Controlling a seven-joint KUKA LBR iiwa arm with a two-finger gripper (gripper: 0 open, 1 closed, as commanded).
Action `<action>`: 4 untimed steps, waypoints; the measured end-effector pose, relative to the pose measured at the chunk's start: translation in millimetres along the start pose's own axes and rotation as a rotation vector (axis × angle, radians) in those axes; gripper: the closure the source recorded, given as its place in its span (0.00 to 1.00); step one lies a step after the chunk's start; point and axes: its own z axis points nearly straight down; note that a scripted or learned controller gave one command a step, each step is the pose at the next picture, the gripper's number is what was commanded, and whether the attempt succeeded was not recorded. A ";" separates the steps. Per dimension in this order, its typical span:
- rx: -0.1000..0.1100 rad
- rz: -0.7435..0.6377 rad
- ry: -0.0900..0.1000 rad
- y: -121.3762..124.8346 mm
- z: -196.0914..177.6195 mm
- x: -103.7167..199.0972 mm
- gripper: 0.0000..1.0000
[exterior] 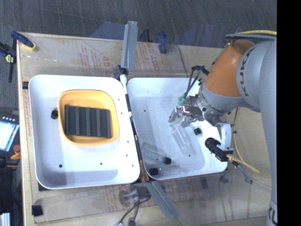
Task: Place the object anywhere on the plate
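Clear object (181, 136): I am seeing it lying on the floor of the right bin (155, 86), just below the gripper (184, 116) and well apart from the plate (87, 98).
Gripper: it is hanging low over the right bin; I am not managing to tell whether it is clenched or released.
Plate: yellow, it is sitting in the left bin (42, 149) and bearing a dark ridged block (88, 121).
Surface: both white bins are resting side by side on a pale board bench (70, 55), which is standing on dark grey floor (70, 8).
Writing: I am reading part of "KUKA" on the grey arm (254, 74); the red print on the bench is staying too faint for me to read.
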 end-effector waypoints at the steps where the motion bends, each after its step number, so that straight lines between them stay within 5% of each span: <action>1: -0.002 -0.236 -0.002 -12.1 -38.5 32.9 1.00; 2: 0.004 -0.450 0.000 -13.2 10.6 76.9 1.00; 3: -0.001 -0.672 -0.002 19.7 9.7 119.0 1.00; 4: -0.001 -0.672 -0.003 19.7 9.7 118.6 0.00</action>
